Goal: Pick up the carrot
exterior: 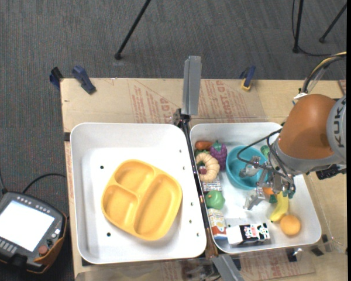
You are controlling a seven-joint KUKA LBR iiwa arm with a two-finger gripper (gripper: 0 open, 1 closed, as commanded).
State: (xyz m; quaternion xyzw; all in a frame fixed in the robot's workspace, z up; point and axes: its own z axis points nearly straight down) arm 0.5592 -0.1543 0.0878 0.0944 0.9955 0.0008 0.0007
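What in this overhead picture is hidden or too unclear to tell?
- Tool: small and cluttered in the camera view; open or shut is unclear, as is the orange bit beside it.
- Carrot: partly covered by the donut at the right bin's far-left corner.
- Banana: top hidden behind the tool.
- Small carton: print too small to read.

Probably a robotics lab — tripod legs (137, 21) on grey carpet (58, 28), clamped cardboard-topped bench (134, 101), teach pendant (24, 230) beside it.
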